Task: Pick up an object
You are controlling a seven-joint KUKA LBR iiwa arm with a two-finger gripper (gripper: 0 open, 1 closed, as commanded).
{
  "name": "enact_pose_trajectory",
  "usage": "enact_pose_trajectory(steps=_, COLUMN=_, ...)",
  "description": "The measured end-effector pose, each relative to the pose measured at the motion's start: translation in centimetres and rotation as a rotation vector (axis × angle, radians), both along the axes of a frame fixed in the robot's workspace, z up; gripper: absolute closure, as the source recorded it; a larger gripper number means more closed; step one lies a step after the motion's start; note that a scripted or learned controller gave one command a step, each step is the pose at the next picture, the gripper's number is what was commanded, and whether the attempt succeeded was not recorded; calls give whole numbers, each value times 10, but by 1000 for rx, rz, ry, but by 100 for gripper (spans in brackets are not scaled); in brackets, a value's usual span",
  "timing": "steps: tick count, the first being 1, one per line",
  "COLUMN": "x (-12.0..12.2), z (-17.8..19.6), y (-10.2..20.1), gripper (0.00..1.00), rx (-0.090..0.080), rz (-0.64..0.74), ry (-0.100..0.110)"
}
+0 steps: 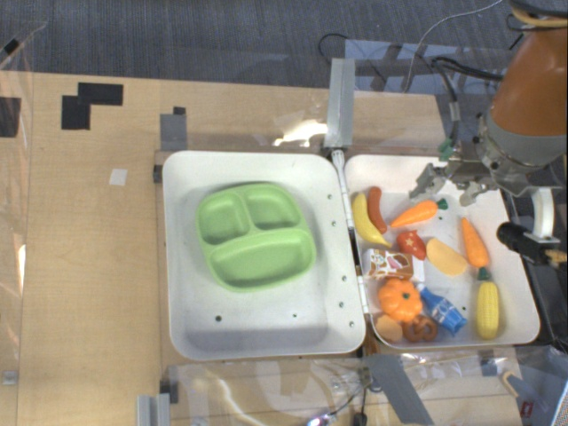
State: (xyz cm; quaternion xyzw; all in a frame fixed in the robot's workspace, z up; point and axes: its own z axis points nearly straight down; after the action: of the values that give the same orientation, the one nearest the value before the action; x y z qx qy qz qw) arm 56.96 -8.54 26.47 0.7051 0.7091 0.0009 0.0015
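toy food is lying scattered across the right bin [531, 327], nothing lifted. gripper [454, 181] is hanging over that bin's far edge, fingers spread apart and gripping nothing. orange-banded arm [532, 87] is reaching in from the right, above the bin.

nearest the gripper: a carrot [414, 213] is lying tilted just below the fingers, apart from them as far as can be judged. a red sausage [376, 207] is lying beside a banana [365, 220] along the bin's left wall. a small red piece [410, 242] is sitting just under the carrot, touching or nearly touching a pale yellow slice [446, 257].

second carrot [475, 243] is lying lengthwise toward the right side, with a corn cob [487, 305] below it near the front right corner.

toward the front: a printed white packet [387, 263] is resting above a small pumpkin [401, 299]; a blue item [443, 311] is lying just right of the pumpkin. a brown pretzel-like piece [421, 329] and a tan round piece [388, 328] are sitting at the front edge.

left bin [195, 327] is holding a green divided plate [256, 235], set flat near the middle, slightly turned.
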Motion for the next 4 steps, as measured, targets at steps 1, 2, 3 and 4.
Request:
enact_pose_trajectory(steps=1, x=0, z=0, y=0, gripper=0, rx=0, rz=0, ry=0)
enact_pose_trajectory(steps=2, x=-13, z=-43, y=-44, gripper=0, rx=-1, rz=362, ry=-1)
enact_pose_trajectory(steps=3, x=34, z=-128, y=-32, gripper=0, rx=0, rz=114, ry=0)
enact_pose_trajectory(steps=4, x=42, z=-175, y=-38, gripper=0, rx=0, rz=85, ry=-8)
